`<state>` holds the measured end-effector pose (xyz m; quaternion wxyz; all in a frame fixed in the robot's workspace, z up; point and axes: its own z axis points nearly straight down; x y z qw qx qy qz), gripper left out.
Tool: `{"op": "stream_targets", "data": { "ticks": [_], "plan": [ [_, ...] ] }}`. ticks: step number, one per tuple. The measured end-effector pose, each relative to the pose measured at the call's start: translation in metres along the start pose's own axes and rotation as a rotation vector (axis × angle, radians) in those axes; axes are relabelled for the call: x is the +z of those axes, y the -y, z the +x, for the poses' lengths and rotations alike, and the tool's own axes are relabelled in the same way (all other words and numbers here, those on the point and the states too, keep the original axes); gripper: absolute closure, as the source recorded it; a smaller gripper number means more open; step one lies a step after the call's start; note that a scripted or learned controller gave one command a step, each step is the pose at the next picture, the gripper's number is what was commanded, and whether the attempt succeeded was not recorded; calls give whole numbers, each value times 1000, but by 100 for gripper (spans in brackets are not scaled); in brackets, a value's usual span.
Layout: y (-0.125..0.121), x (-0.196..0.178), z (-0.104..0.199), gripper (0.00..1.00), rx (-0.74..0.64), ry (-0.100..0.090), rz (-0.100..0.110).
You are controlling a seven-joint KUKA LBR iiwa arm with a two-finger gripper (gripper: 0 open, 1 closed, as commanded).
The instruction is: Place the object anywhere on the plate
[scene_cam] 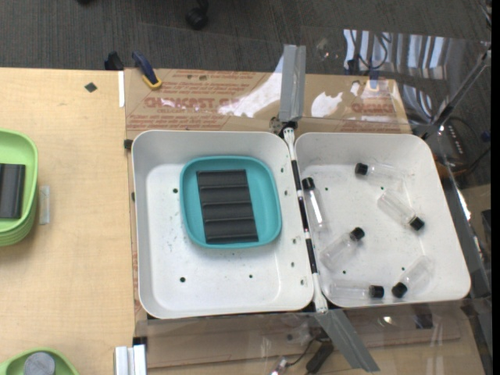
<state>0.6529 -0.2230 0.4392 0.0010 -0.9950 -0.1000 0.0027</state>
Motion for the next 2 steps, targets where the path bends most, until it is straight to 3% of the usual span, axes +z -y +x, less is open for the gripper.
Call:
{"op": "stream_targets", "data": {
  "ticks": [2],
  "plan": [
    [0,0,0,0,0,0,0]
  ]
}}
